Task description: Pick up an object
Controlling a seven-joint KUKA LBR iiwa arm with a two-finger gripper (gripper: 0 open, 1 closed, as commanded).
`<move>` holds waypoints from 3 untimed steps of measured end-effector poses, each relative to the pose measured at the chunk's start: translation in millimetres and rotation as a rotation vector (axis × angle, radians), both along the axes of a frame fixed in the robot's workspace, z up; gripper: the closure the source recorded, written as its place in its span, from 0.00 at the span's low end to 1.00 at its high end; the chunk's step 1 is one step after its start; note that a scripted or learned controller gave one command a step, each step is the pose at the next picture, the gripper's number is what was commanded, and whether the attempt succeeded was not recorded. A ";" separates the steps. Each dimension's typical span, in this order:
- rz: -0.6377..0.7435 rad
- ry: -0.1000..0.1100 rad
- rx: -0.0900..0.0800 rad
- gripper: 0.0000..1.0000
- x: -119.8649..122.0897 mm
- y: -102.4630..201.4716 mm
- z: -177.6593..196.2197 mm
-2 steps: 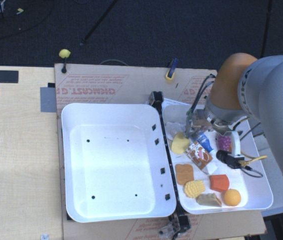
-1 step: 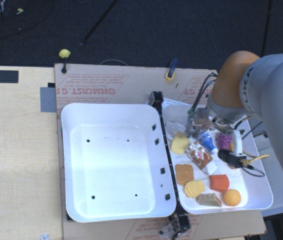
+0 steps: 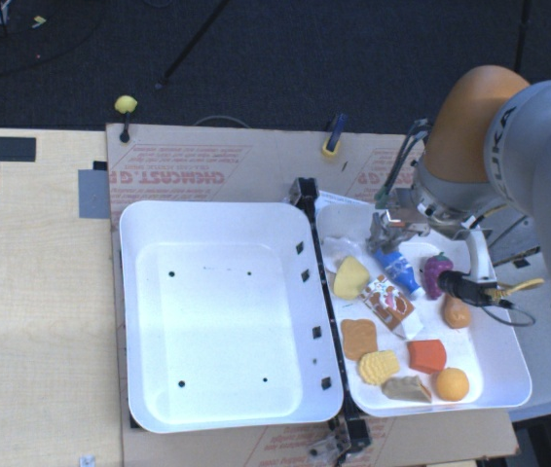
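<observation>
1. We see the pincer (image 3: pixel 389 233) low in the right bin (image 3: pixel 509 377), at the blue bottle's (image 3: pixel 398 270) twelve o'clock end.
2. Its grip we cannot tell.
3. Crowded toys likely dictate this steep approach.

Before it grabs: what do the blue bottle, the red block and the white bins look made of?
Blue bottle: probably glossy plastic, with a sheen. Red block: matte, flat-faced, maybe foam or plastic; unclear. Bins: smooth white moulded plastic, rounded rims.
</observation>
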State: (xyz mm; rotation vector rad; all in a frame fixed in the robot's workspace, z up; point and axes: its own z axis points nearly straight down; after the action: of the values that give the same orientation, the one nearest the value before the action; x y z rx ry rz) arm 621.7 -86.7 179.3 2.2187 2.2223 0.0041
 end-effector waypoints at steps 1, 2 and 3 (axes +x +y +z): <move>-0.003 0.013 0.003 1.00 -107.9 42.3 8.2; -0.009 0.014 -0.002 1.00 -150.1 -21.9 -57.6; 0.001 0.001 0.000 1.00 -97.3 3.6 -30.1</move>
State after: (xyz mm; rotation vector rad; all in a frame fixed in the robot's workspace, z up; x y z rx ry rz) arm 524.4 -83.1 149.2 2.2178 2.2242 0.0034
